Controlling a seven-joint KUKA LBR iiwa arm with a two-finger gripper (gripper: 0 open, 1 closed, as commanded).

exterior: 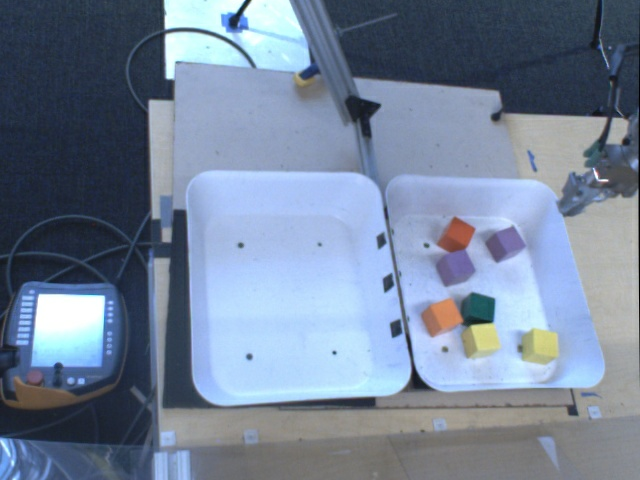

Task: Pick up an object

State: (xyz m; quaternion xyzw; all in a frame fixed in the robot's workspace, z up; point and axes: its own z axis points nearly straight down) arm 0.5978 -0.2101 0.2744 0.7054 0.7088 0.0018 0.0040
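The right bin (570, 268) holds several small cubes. An orange cube (457, 234) and a purple cube (505, 243) lie toward the back, with a second purple cube (455, 267) just below them. A second orange cube (441, 317) touches a dark green cube (479, 308). Two yellow cubes (480, 340) (540, 345) sit near the front wall. My gripper (585, 190) hangs at the far right of the view, outside the bin's back right corner, with no cube near it.
The left bin (210, 268) stands beside the right one. A slanted metal pole (330, 58) crosses the grey board behind the bins. A teach pendant (65, 343) with cables lies on the floor at the lower left.
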